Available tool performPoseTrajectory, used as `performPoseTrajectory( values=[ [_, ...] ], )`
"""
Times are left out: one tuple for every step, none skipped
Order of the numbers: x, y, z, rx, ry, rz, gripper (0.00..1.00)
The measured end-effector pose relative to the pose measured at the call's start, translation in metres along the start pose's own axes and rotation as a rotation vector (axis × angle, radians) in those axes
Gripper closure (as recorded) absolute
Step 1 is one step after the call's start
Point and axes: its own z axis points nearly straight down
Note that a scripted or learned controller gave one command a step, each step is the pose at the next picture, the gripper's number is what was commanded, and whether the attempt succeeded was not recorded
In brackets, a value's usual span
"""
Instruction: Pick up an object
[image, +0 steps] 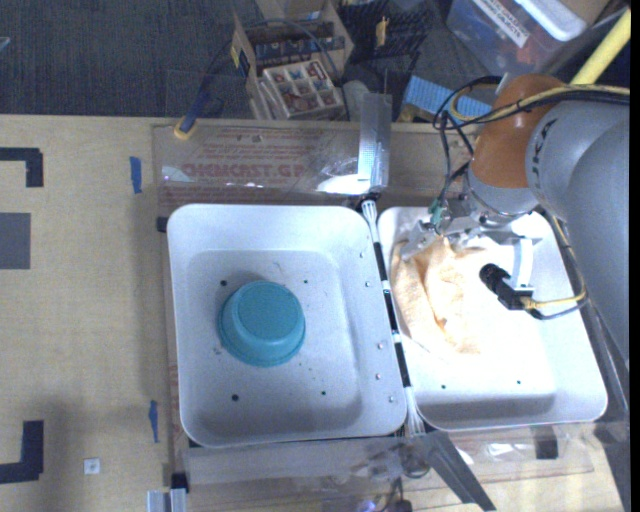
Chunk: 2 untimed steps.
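A teal bowl (262, 322) lies upside down in the middle of the left bin (190, 235). A crumpled tan and orange soft thing (452, 298) lies in the left half of the right bin (520, 390), reaching up to its back left corner. My gripper (447, 226) hangs over the back of the right bin, right at the top edge of the tan thing, below the orange band (510, 130) of the arm. Glare and the wrist hide how the gripper meets the tan thing.
A black connector with a yellow cable (505, 285) hangs from the wrist over the right bin. The two bins meet along a ridge (388, 310). A clear plastic sheet (270, 165) lies behind the bins, with boxes (295, 70) beyond the bench.
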Motion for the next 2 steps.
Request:
performPoseTrajectory(
  values=[
    [0.000,0.002,-0.012,-0.006,-0.002,-0.002,1.00],
    [0.031,0.004,-0.105,0.007,0.001,-0.197,1.00]
  ],
)
